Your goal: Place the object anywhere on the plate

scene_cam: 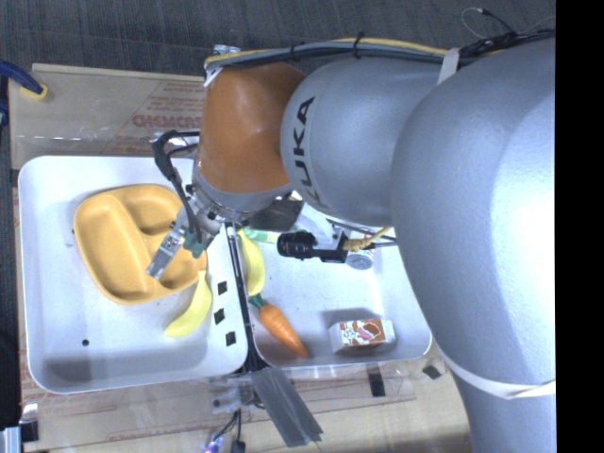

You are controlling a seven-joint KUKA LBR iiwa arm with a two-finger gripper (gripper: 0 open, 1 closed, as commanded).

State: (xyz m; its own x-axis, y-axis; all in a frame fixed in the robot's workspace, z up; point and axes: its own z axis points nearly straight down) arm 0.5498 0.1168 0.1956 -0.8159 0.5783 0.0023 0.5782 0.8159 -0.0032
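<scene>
- My gripper (170,253): hangs over the right-hand edge of the yellow plate (113,239), low and close to its rim. Whether anything sits between its tips I cannot tell; the view is too small and my wrist crowds it.
- My arm (377,140): reaches in from the right across both bins, grey with the orange band (241,130) above the wrist, covering much of the right bin.
- Left bin (57,366): holds the yellow plate, a two-compartment dish lying towards the bin's upper left, and a banana (192,314) just beside the plate's lower right rim.
- Banana, position: it lies on the bin floor, touching or almost touching the plate's edge, not on the plate. I judge it the likely object of the task, being nearest my gripper, so the placing looks unfinished.
- Right bin (415,343): holds a carrot (281,328) near the dividing wall, a small printed carton (360,333) near the front wall, and a second yellow piece (251,262) by the divider, partly hidden under my wrist.
- Reason for my pose: held above the plate's rim, I am placed either to release there or to come down on the banana.
</scene>
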